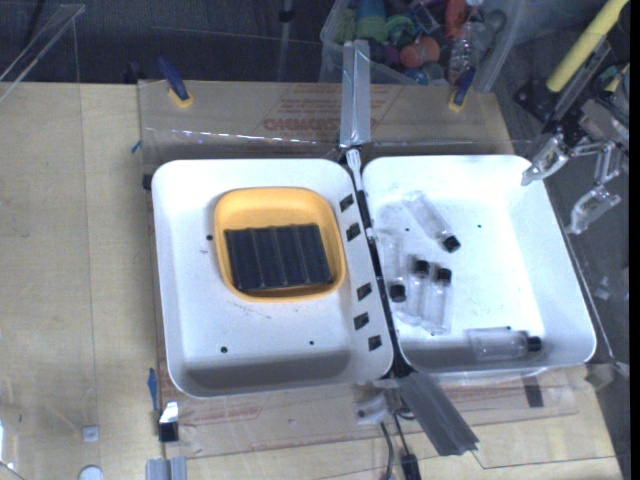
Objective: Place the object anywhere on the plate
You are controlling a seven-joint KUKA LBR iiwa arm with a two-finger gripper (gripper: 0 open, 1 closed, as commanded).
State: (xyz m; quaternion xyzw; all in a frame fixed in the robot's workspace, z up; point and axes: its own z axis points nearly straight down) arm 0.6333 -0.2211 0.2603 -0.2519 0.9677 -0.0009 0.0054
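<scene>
At the left of the frame the left bin (pixel 180 268) bears a yellow plate (pixel 275 206) with a dark ribbed insert (pixel 277 255) across its middle. Right of the central divider (pixel 362 258), the right bin (pixel 520 268) holds several clear vials with black caps: one (pixel 432 220) lies slantwise in the upper middle, a cluster (pixel 425 283) lies at the centre, and one (pixel 495 344) lies near the lower rim. At the upper right edge the gripper (pixel 575 183) hangs beyond the bin's corner, fingers spread and empty. The vials lie down and left of it, well apart. In my judgement the step is picking: the lone vial by the lower rim looks easiest, taken across its narrow body.
</scene>
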